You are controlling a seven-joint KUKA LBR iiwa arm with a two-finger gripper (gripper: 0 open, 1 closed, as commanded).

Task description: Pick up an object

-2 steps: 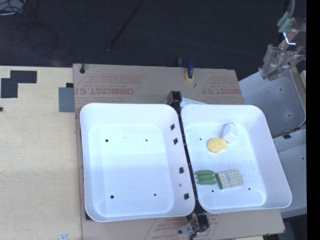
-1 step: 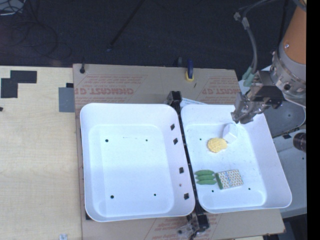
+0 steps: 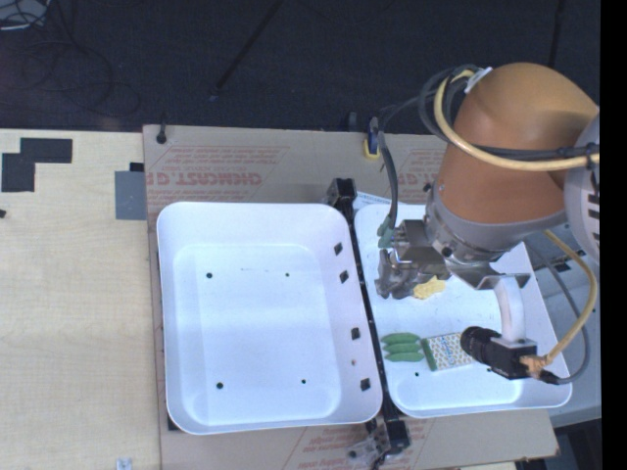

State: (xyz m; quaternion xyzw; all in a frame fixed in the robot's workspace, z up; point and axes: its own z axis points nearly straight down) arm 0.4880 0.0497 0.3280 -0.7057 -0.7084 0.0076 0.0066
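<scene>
Camera view is showing the gripper (image 3: 400,274) reaching low into the right bin (image 3: 470,395), just beside a yellow piece (image 3: 428,288); its grip I cannot tell. Green pods (image 3: 402,347) and a speckled pad (image 3: 444,351) are lying nearer. Closing squarely around one item, then lifting straight, seems wisest.
</scene>
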